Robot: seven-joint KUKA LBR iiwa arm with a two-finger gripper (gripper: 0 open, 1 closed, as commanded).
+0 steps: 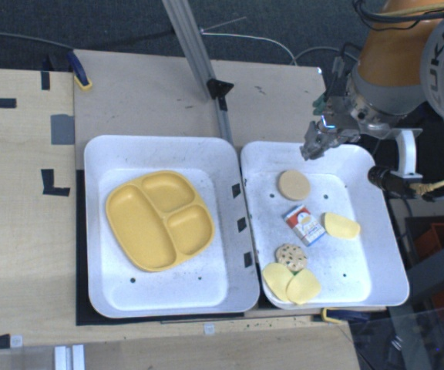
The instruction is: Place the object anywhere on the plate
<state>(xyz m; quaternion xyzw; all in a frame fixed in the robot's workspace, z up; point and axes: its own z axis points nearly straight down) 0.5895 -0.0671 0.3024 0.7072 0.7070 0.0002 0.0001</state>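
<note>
Camera view is showing the hand (314, 146), grip state I cannot tell, hovering at the right bin's (384, 230) far rim near the tan disc (294, 184), apparently picking before reaching left to the plate (159, 219).

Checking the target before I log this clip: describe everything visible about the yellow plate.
The yellow plate is a rounded, plastic-looking divided tray with three compartments: one long at its left, two smaller at its right. It lies flat, turned at a slant, in the left bin, nothing on it and nothing touching it but the bin floor.
</note>
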